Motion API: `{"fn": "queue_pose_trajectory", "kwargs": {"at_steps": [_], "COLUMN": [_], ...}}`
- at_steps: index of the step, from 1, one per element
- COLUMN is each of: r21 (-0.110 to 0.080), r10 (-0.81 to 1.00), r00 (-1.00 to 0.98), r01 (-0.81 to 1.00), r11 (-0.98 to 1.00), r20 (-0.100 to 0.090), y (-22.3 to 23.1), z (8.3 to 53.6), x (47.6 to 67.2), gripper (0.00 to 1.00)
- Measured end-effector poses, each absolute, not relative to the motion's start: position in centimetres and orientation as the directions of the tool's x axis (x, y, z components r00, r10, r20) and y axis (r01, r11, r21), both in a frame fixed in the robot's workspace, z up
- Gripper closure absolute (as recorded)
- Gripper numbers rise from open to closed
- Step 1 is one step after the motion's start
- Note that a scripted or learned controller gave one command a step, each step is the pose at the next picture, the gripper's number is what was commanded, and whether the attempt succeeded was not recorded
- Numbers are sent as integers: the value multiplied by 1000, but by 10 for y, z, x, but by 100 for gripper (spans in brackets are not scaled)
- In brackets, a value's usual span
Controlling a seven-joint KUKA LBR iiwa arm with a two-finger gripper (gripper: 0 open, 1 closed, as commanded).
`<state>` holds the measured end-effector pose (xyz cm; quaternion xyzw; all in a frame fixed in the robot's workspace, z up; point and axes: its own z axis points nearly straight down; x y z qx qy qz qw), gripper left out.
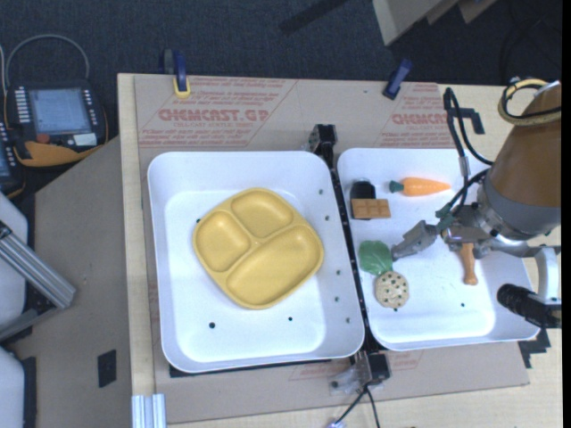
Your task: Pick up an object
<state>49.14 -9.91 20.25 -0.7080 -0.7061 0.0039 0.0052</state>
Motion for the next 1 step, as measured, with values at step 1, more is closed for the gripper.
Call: {"fn": "queue_pose_trajectory", "kwargs": {"at_steps": [1], "r21": [0], "r10": [1000], "r00": [0], "r01": [1000], "r11": [0], "r20": [0], "y": [-99], "z": [208], "x": [494], "gripper": [0]}}
